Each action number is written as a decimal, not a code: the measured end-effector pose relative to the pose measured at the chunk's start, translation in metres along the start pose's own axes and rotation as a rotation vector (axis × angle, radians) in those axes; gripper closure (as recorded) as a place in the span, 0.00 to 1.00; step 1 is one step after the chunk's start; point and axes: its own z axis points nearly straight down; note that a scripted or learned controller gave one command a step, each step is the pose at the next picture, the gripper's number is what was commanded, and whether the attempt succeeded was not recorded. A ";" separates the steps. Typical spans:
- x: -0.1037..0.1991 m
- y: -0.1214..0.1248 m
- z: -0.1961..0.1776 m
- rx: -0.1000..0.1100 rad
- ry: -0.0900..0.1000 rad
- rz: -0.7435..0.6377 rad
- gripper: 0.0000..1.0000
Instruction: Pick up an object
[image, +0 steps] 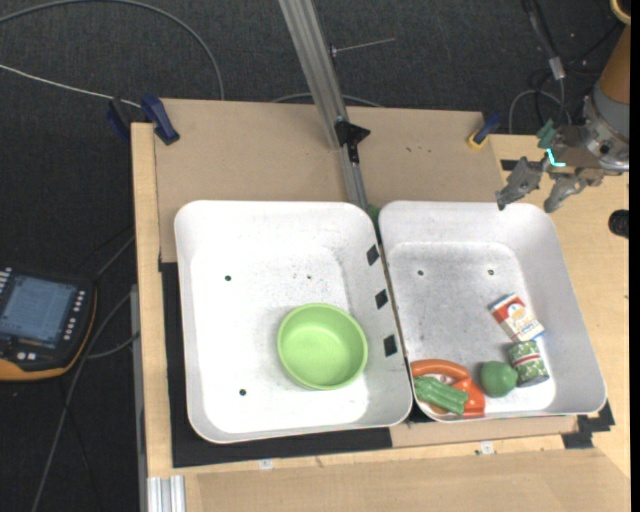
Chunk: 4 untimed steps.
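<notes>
**What the view cuts off or hides**

The arm (612, 60) runs out past the right edge above the gripper (535, 190) — just a stub of it shows. Near the right bin (560, 250), its front rim hides the orange dish's (445, 385) lower edge; the can's (528, 362) label is too small to read.

Two white bins: left bin (200, 250), right bin (560, 270), both faintly speckled grey on the floor. Light green bowl (321, 346). Red-and-white packet (517, 318). Small can (529, 362) with green and dark label. Round green ball (497, 378). Orange dish (440, 372) with green vegetable (442, 394). Tan bench (250, 150), blue clamp (160, 118) at corner. Grey metal hand (535, 188) with teal light.
</notes>
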 end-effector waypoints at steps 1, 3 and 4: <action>0.000 0.000 0.000 0.000 0.000 0.000 0.00; -0.001 -0.002 0.105 0.004 0.001 0.000 0.00; -0.007 0.000 0.150 0.005 0.001 0.000 0.00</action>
